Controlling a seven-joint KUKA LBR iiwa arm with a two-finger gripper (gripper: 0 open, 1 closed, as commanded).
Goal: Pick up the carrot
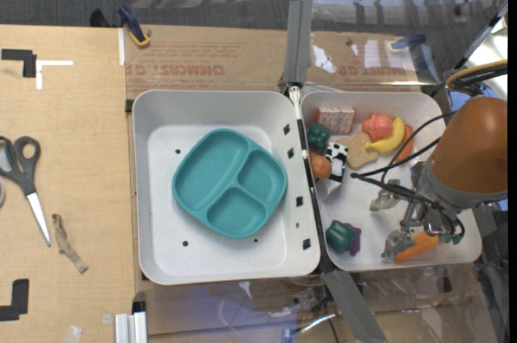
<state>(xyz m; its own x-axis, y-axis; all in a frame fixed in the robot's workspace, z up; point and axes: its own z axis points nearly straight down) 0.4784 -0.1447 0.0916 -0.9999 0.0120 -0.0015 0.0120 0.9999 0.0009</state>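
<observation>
Gripper (pixel 414 235) hovering right over the carrot (pixel 418 247) in the right bin's (pixel 367 263) front corner

Can't tell how the gripper is set. Carrot's looking like a light, stiff, slick plastic toy, so I'm guessing pinching across the thick middle beats the tapered tip.

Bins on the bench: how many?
2. Left bin holds a teal plate; right bin holds toy food, including the carrot at the gripper.

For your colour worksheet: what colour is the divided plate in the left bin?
Teal, a blue-green. The divided plate shows clearly in the camera view.
</observation>
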